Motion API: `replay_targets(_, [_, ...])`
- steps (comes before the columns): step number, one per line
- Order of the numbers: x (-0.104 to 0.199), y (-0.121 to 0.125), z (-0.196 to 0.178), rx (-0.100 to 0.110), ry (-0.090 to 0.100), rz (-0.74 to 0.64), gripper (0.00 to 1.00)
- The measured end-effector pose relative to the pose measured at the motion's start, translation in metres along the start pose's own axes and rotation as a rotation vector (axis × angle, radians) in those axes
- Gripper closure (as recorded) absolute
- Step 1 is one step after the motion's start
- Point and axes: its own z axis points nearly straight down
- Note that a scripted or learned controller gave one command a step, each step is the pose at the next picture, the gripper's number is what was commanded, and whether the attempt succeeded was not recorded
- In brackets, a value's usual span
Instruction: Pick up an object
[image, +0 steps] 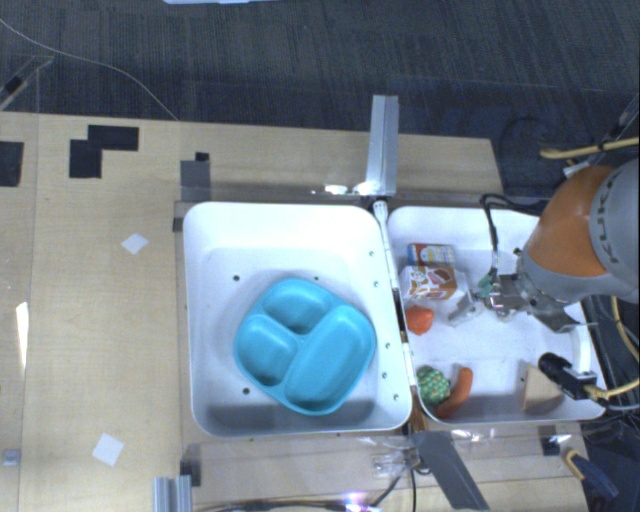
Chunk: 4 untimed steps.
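Gripper (478, 300) hovers just right of the brown printed snack box (432, 273); how it is set, I cannot tell. Best centre over the box, clear of the small red tomato (420, 320) below it, before closing.

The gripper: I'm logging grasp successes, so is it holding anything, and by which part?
Cannot be told: the gripper hangs over the right bin, its tip too small to read.

A blue divided plate (305, 345) sits in the left bin (215, 240), toward its near right corner. Black patches (100, 148) mark the bench's far left; a metal post (383, 145) stands at the bins' far edge.
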Motion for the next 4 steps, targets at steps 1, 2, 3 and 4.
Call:
replay_targets(1, [0.024, 0.008, 0.0, 0.001, 0.001, 0.163, 0.0])
replay_targets(2, [0.049, -0.057, -0.002, 0.0, 0.003, 0.129, 0.0])
replay_targets(3, [-0.027, -0.062, -0.001, 0.0, -0.002, 0.035, 0.0])
replay_targets(4, [0.029, -0.004, -0.003, 0.007, 0.003, -0.192, 0.0])
